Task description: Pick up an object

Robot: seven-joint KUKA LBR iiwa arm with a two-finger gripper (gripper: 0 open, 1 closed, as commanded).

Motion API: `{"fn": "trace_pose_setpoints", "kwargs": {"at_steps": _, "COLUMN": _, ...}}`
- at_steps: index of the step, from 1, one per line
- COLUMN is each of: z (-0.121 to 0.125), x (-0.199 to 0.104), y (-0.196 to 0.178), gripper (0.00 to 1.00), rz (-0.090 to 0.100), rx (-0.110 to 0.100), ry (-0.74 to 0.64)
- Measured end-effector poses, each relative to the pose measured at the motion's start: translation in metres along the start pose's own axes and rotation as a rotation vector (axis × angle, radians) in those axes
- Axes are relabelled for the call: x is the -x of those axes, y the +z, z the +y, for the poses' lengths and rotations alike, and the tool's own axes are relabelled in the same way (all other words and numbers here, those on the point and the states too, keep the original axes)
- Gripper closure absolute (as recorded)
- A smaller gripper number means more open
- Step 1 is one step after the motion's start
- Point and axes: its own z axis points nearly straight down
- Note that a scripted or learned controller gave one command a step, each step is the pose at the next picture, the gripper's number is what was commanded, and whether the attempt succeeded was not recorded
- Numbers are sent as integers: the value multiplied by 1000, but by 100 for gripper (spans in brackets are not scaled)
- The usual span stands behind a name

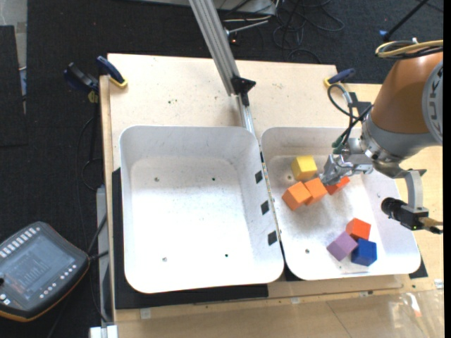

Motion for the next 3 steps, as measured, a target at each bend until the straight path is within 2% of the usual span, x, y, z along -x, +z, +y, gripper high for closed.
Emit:
{"fn": "trace_pose_setpoints", "kwargs": {"at_steps": 2, "z": 3, "x": -130, "y": -4, "gripper": 100, "rz": 0, "rx": 0, "ry": -1}}
{"fn": "trace_pose_setpoints", "kwargs": {"at_steps": 3, "z": 15, "x": -186, "y": -15, "gripper": 100, "rz": -1, "rx": 3, "ry": 1}}
